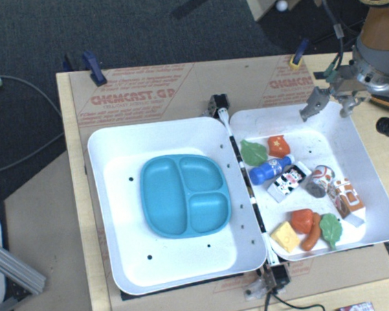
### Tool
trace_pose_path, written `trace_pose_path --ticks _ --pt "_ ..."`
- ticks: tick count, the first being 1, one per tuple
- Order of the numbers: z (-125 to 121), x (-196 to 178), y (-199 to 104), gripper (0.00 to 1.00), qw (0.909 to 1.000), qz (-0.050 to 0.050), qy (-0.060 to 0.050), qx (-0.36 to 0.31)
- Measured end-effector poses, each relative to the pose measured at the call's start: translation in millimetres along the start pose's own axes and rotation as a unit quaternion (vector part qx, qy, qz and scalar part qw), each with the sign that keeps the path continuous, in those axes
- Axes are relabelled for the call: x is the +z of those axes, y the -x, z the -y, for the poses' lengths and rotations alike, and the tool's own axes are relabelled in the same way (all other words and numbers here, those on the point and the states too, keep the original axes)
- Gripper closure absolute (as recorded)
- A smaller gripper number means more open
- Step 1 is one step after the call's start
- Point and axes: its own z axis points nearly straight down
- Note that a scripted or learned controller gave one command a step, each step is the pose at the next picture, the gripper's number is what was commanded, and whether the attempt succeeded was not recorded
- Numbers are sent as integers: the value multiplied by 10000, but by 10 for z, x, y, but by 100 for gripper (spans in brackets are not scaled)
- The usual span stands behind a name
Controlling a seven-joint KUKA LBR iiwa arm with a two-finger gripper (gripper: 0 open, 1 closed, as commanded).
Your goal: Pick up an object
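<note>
The right bin holds several small toys. Among them are a green leaf, a red piece, a blue bottle, a black-and-white block and a grey can. Nearer the front lie an orange-and-white box, a red tomato, a yellow cheese wedge and a green piece. My gripper hangs over the bin's far right corner, clear of the toys. Its fingers are spread open with nothing between them.
The left bin holds a blue divided plate. A black clamp sits at the far end of the seam between the bins. Blue clips pin the cardboard base at the back.
</note>
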Motion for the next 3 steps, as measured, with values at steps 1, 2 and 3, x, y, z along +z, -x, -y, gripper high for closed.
trace_pose_path --ticks 1,2,3 --pt "-57 1241 -607 0 10000 -4 -8 -4" --pt "-335 1431 -385 0 10000 5 9 -3" --pt "-344 1323 -388 100 10000 12 23 -10"
